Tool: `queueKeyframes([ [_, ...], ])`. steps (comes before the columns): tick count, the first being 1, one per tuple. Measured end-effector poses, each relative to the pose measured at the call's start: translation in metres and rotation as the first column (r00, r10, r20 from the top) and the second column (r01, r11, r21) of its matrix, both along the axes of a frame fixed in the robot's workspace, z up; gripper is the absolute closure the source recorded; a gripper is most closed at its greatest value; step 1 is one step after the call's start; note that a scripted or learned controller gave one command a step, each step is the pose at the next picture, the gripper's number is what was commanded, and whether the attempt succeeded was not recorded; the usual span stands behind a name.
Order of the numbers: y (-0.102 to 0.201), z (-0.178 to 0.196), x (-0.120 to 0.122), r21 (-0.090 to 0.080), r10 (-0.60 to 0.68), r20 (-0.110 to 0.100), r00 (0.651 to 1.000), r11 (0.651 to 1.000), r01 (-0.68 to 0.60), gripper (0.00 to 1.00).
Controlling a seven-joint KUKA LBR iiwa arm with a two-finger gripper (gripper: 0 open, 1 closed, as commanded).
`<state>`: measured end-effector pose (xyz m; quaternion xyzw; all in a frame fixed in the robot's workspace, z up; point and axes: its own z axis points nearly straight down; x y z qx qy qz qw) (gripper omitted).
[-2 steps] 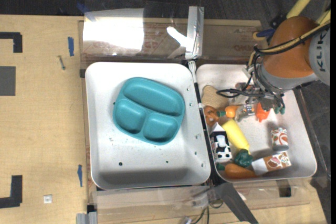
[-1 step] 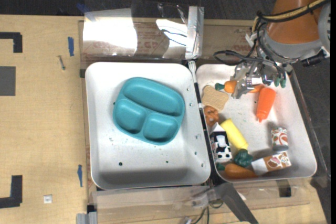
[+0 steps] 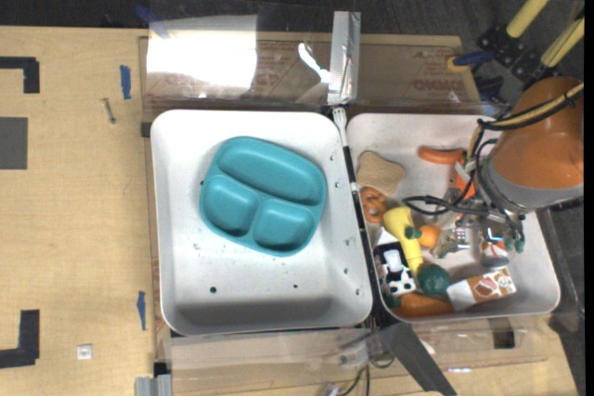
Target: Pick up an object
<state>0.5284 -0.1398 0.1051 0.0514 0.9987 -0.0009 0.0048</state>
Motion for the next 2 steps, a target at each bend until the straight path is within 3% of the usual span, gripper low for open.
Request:
queueKeyframes([
  [1, 0.019, 0.121, -0.001, 0.003, -0.296, 0.002, 0.955, 0.955, 0.296, 1.00],
  [2, 0.068, 0.125, 0.091, 0.005, -0.223, -0.003, 0.975, 0.975, 0.223, 1.00],
])
